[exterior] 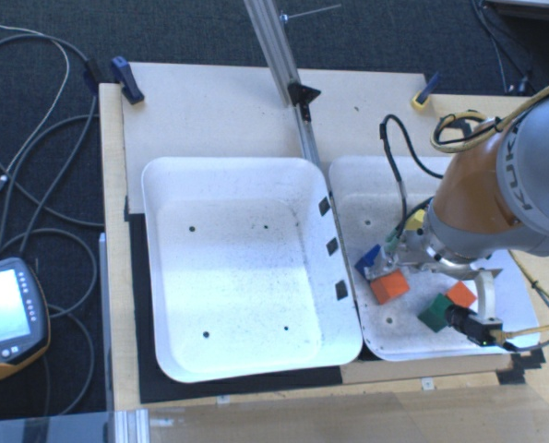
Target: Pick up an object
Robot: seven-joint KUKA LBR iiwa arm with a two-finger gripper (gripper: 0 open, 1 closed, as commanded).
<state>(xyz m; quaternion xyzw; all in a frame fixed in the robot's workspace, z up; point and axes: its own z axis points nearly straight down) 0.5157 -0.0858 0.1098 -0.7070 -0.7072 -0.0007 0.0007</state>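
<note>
My gripper (390, 259) is low in the right bin (352, 185), under the grey and orange arm that reaches in from the right. A blue object (367, 257) lies right against its left side. Just below the gripper sits an orange block (389, 287). To the right of that are a green block (433, 314) and a smaller orange block (460, 294). The wrist hides the space under the gripper, so I cannot tell whether it holds anything.
The left bin (163, 187) stands beside the right one, its raised wall with black clips (332, 245) between them. A slanted metal rail (276, 44) crosses the bench's back. Cables lie at the back right (454, 129).
</note>
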